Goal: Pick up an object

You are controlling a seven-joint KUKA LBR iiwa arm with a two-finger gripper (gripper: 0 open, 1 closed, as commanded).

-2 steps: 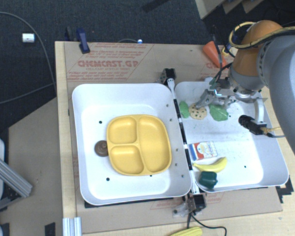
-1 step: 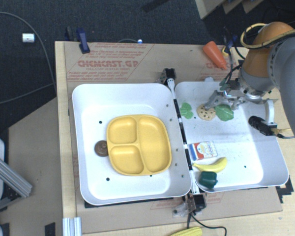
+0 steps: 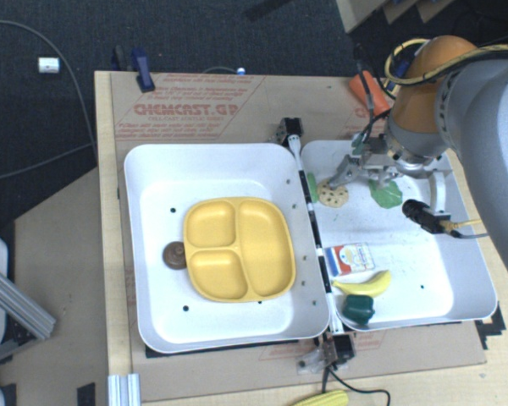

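Camera view: banana (image 3: 363, 284) lengthwise left-right

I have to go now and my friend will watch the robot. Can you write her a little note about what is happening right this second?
Tool: low over the far end of the right white bin, above a round tan cookie and a pale green piece. I cannot tell if it is open or shut.
Right bin also has: small white carton with red and blue print, yellow banana, dark green block.
Left white bin: yellow divided plate, with a small brown round thing beside it.
Done: nothing seen lifted.
Left: grab something and lift it.
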